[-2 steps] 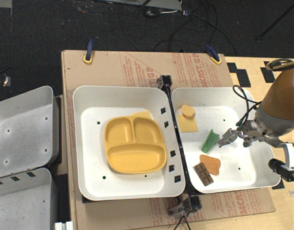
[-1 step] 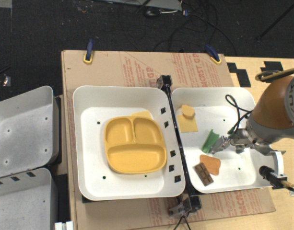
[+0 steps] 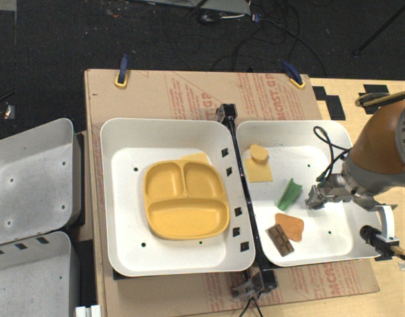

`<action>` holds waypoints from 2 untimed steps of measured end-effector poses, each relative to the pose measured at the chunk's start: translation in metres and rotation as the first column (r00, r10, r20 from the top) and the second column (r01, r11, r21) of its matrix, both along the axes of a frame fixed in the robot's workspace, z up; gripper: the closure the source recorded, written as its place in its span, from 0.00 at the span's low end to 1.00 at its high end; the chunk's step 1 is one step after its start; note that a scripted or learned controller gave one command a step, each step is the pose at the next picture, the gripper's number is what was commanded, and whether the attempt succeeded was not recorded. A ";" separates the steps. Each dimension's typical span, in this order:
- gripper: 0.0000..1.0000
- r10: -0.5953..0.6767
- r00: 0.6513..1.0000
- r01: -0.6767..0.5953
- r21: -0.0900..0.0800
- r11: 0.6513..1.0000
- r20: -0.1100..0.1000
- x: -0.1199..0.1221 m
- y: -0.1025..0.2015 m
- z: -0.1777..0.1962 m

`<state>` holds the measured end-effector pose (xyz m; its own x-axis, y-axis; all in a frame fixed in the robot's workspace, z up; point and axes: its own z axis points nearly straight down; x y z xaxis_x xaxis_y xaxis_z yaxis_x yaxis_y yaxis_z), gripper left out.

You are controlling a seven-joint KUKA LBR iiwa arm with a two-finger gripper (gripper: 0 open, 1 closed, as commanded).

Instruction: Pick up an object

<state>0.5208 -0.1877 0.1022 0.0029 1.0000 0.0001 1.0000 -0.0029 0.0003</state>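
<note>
Dark carpet strewn with cables surrounds the counter (image 3: 162, 91), a brown board that carries two shallow white bins side by side. Filling most of the left bin (image 3: 116, 177) is a yellow divided tray (image 3: 186, 199), with a pale yellow flat piece (image 3: 199, 158) peeking out from under its far edge.

Every loose candidate lies in the right bin (image 3: 334, 246). Toward that bin's far left corner rests a pale yellow slab (image 3: 258, 171) with a small round yellow piece (image 3: 258, 153) on top of it. Near the bin's middle lies a green block (image 3: 290, 195), tilted. Closer to the near edge sit an orange wedge (image 3: 291, 226) and, touching it on the left, a dark brown bar (image 3: 279, 238).

Reaching in over the right edge of the right bin is the arm, with its gripper (image 3: 319, 197) low over the bin floor, just beside the green block but apart from it. Nothing shows between the jaws, and at this slant I cannot tell whether they stand open or closed.

My judgement is that this is the approach step: nothing is lifted yet, and the green block seems the likeliest target, being nearest. The next move calls for shifting toward the bin's middle so the jaws straddle the block across its narrow width, matching its tilt, then descending to the floor before closing. The orange wedge lies near enough that a sloppy line could nudge it.
</note>
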 end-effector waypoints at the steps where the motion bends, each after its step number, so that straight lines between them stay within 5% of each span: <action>1: 1.00 0.000 1.000 0.000 -0.001 1.000 0.003 -0.009 -0.001 0.049; 2: 1.00 0.005 1.000 -0.005 -0.002 1.000 0.004 -0.010 -0.002 0.092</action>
<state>0.5105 -0.1897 0.1944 -0.0017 1.0000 -0.0020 1.0000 0.0017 0.0047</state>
